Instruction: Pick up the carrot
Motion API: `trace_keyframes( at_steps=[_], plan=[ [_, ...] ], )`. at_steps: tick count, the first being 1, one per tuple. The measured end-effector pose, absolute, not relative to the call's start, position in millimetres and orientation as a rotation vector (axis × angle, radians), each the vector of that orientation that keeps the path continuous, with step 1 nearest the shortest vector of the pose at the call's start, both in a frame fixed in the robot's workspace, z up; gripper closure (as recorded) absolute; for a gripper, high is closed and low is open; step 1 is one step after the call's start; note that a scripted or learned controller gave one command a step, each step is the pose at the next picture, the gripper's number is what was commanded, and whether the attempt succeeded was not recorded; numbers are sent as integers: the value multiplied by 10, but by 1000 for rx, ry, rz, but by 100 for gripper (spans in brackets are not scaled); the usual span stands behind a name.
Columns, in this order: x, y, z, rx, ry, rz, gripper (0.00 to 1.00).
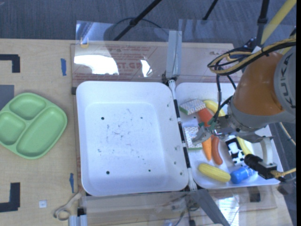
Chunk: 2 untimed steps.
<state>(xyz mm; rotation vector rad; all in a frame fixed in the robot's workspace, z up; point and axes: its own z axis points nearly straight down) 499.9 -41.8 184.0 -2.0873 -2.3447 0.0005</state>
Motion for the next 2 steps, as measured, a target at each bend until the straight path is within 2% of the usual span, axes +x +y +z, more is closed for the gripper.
trace_keyframes(
  at_steps=[1, 2],
  plan=[
    [5603, -759, 1848, -1841, -2550, -3, 0],
    [4795, -368, 1844, -1258, -2877, -2, 0]
  ],
)
